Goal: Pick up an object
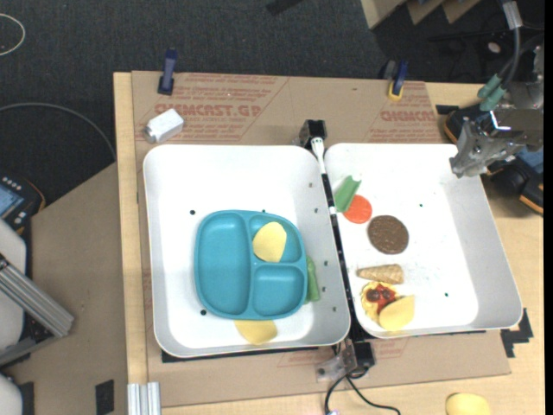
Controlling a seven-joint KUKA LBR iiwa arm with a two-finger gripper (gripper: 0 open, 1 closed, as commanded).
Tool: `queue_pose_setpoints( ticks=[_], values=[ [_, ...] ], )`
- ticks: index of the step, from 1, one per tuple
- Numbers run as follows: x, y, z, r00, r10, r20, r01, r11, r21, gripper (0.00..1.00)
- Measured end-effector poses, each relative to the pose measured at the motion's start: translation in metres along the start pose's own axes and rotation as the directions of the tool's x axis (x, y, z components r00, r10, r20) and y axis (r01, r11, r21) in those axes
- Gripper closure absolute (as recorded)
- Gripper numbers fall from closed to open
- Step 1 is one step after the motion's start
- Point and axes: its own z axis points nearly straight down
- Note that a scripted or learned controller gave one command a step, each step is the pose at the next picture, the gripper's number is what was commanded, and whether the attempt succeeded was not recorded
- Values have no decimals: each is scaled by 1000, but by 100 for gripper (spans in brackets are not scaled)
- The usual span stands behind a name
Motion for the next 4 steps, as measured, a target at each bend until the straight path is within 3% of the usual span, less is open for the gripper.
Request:
queue_pose_setpoints(
  ticks=[1,2,3,4],
  values=[
    [23,2,87,1000,-1,0,1,1000,2,100],
    [51,7,-76,1000,-4,-2,4,1000,-29,100],
    [34,1,-8,1000,3,1,-3,1000,-1,100],
    [53,1,73,1000,0,1,0,1000,3,100]
  ],
)
